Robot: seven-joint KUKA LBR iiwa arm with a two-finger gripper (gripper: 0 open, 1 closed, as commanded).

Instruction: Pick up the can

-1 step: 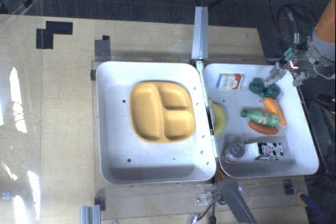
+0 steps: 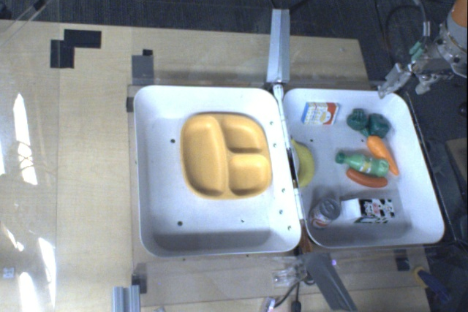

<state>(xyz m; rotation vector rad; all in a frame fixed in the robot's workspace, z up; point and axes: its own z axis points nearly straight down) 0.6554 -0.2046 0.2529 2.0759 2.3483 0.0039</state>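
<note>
The can (image 2: 325,211), silver with a dark red side, lies in the front left corner of the right bin (image 2: 422,157). My gripper (image 2: 406,83) hangs at the upper right of the view, over the bin's far right corner and well away from the can. Its two fingers are spread, so it is open with nothing between them. The whole can is in plain sight, with a black and white carton (image 2: 376,210) just to its right.
The right bin also holds a small white, blue and orange box (image 2: 319,113), a green toy (image 2: 368,122), a carrot (image 2: 381,153), a green bottle (image 2: 363,163) and a yellow item (image 2: 304,164) by the divider. A yellow divided tray (image 2: 225,155) fills the left bin (image 2: 150,179).
</note>
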